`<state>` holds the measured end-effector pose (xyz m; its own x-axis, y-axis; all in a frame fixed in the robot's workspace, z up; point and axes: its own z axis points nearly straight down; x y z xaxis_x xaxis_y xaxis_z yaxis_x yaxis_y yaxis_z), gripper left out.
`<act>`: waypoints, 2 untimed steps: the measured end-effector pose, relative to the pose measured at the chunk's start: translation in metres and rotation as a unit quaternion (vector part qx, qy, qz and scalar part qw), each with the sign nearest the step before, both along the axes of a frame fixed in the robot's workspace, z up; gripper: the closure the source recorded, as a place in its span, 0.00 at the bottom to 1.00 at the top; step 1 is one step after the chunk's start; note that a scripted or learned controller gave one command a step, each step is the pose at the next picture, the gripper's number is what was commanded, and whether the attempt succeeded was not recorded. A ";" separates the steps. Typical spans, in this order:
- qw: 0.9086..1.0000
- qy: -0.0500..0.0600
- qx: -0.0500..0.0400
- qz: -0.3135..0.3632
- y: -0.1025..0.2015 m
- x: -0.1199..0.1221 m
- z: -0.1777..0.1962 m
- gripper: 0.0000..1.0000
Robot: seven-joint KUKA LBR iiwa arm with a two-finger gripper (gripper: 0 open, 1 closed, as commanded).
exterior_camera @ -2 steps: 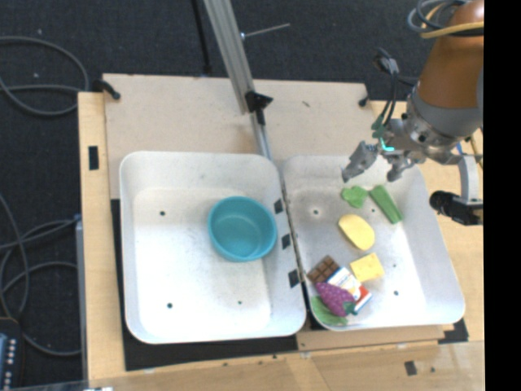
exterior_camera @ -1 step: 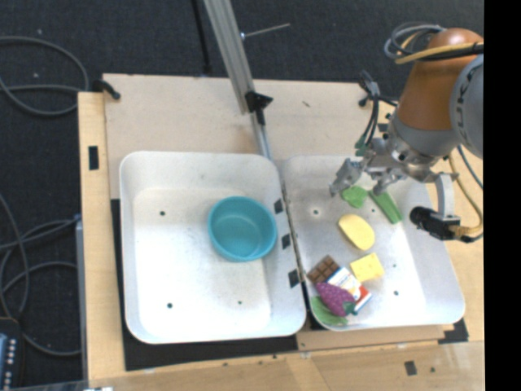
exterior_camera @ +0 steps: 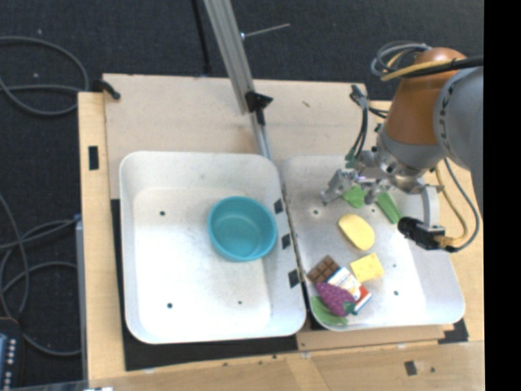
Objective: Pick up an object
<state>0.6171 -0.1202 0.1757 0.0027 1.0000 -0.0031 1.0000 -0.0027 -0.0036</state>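
Descent onto a target is the step in hand, as I judge it. My end effector (exterior_camera: 358, 190) hangs just above the yellow oval piece (exterior_camera: 356, 231), over a small green piece (exterior_camera: 354, 196); I cannot tell whether it stands wide or narrow, or whether it holds anything. To do this well I should centre on that green piece, come straight down, and close only once it sits squarely between my jaws. I should also keep clear of the second green piece (exterior_camera: 388, 208), up and right of the oval.

Far left of the oval, the left bin (exterior_camera: 138, 169) on the table (exterior_camera: 163, 112) holds one teal bowl (exterior_camera: 242, 228). The right bin (exterior_camera: 431, 292) holds the oval itself. Below and left of it lie a brown chocolate-like block (exterior_camera: 324, 267) and purple grapes (exterior_camera: 331, 297) on a green dish (exterior_camera: 321, 316). Just below it is a yellow block (exterior_camera: 367, 267).
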 end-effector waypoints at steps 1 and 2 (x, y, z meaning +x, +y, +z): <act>1.000 0.001 0.000 0.000 0.002 -0.001 -0.063 0.00; 1.000 -0.004 0.001 -0.002 0.002 0.002 -0.048 1.00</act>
<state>0.6189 -0.1183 0.1282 0.0065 1.0000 -0.0004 1.0000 -0.0065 0.0036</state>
